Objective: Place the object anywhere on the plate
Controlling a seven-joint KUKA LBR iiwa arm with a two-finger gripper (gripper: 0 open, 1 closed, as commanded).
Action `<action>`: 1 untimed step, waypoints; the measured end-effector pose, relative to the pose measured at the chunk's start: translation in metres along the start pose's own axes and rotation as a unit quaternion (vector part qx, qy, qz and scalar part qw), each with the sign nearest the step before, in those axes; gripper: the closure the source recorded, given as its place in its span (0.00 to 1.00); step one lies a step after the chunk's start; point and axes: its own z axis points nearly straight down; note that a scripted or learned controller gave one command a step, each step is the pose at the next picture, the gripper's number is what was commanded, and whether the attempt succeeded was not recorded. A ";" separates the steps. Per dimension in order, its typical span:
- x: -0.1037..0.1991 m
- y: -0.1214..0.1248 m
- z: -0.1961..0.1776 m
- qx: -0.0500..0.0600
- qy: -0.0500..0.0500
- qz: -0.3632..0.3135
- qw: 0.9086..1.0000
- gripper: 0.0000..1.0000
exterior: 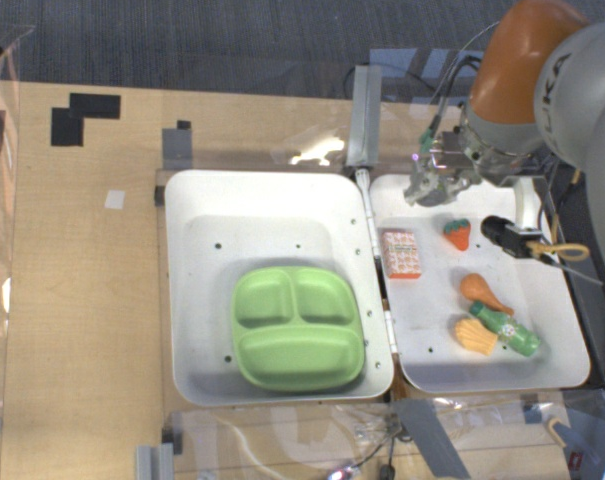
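A green plate [298, 328] with three compartments lies in the left bin [207, 223], toward its front. The right bin [557, 363] holds a pink-and-white card-like packet [401, 253], a small red strawberry-like toy [457, 233], an orange drumstick-like toy [481, 290], a yellow ridged toy [474, 337] and a green bottle [506, 331]. My gripper [428, 190] hangs over the back left part of the right bin, behind the packet and left of the red toy. Nothing shows between its fingers.
A metal divider rail [363, 128] runs between the bins at the back. The arm's grey body and orange band [522, 53] fill the upper right. Black marks [82, 116] sit on the wooden bench at the far left.
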 end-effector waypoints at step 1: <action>0.065 -0.050 0.027 0.000 0.001 -0.093 0.996 1.00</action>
